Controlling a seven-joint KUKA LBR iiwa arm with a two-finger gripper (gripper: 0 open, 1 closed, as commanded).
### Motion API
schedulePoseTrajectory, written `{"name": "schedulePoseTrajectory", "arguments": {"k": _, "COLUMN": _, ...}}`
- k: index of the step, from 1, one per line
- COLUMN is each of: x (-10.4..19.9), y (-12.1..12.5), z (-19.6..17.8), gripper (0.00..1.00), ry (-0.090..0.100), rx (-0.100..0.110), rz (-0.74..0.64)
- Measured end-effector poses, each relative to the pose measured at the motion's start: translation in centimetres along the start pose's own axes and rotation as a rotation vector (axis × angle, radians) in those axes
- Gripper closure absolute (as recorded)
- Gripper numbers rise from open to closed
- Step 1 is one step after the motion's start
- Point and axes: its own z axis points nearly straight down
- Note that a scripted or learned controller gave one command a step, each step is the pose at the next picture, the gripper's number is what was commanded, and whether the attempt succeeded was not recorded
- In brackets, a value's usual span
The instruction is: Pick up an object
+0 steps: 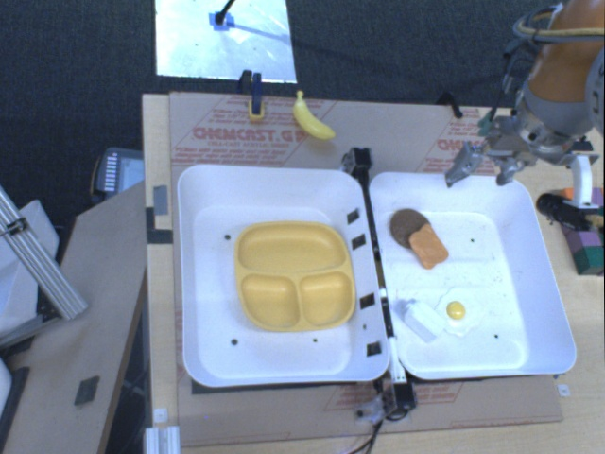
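bench carrying two white bins; right bin (539, 253) holding orange block (428, 246), brown disc (406, 223), fried egg (457, 311). my claw (482, 166) hovering released over bin's far rim, grasping nothing. approach step; next needing descent onto block.

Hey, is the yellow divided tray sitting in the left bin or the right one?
In the left bin. The yellow tray lies flat in its middle, compartments facing up, inside the bin's white walls, left of the divider between the bins.
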Motion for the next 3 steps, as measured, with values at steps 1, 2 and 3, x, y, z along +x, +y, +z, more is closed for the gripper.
{"name": "schedulePoseTrajectory", "arguments": {"k": 1, "x": 0.0, "y": 0.2, "z": -0.9, "gripper": 0.00, "ry": -0.002, "rx": -0.013, "rz": -0.002}}
{"name": "schedulePoseTrajectory", "arguments": {"k": 2, "x": -0.2, "y": -0.7, "z": 4.2, "gripper": 0.00, "ry": -0.001, "rx": -0.010, "rz": -0.001}}
{"name": "schedulePoseTrajectory", "arguments": {"k": 3, "x": 0.0, "y": -0.6, "z": 8.3, "gripper": 0.00, "ry": -0.002, "rx": -0.012, "rz": -0.001}}
